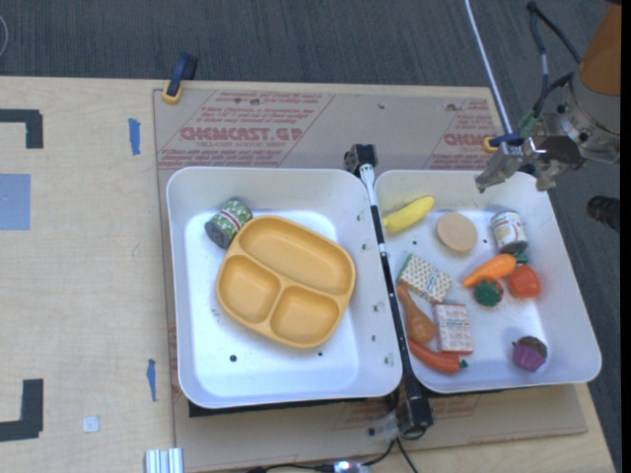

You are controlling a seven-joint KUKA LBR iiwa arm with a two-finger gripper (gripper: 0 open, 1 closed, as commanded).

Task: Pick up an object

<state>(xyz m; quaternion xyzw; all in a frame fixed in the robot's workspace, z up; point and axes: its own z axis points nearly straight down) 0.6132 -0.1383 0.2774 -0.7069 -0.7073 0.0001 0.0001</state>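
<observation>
Camera view: tool hangs at 2 o'clock over the right bin, fingers apart, nothing held — approach step, I'd guess; next drop toward the can.

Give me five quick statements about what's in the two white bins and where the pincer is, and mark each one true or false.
1. The yellow divided plate lies in the left bin. True.
2. The banana lies in the left bin. False: it lies in the right bin, near the divider.
3. The pincer hangs over the right bin's far edge. True.
4. The carrot lies on the yellow divided plate. False: it lies in the right bin beside the tomato.
5. The green can lies in the left bin beside the plate. True.
</observation>
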